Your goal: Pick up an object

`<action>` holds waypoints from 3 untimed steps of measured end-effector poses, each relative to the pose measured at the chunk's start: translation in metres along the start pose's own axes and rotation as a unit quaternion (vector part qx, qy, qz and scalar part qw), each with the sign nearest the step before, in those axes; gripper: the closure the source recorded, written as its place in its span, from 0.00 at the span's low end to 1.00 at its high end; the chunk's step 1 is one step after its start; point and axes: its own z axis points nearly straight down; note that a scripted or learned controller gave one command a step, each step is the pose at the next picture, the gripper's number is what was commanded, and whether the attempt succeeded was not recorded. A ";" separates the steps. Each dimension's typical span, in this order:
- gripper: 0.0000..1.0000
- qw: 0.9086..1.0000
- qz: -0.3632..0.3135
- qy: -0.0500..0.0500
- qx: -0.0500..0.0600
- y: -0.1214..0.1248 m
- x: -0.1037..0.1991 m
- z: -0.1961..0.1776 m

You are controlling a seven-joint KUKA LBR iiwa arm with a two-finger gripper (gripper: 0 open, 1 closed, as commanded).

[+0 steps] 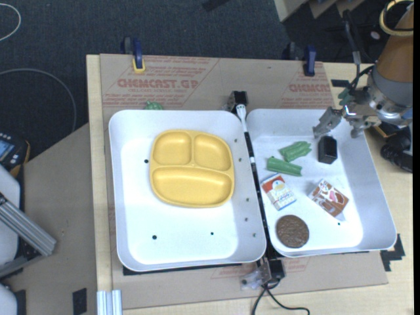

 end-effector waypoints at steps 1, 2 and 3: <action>0.00 1.000 -0.003 0.003 0.006 -0.034 0.074 0.104; 0.00 1.000 -0.004 0.002 -0.001 -0.086 0.174 0.028; 0.00 1.000 -0.003 0.001 -0.003 -0.116 0.212 -0.037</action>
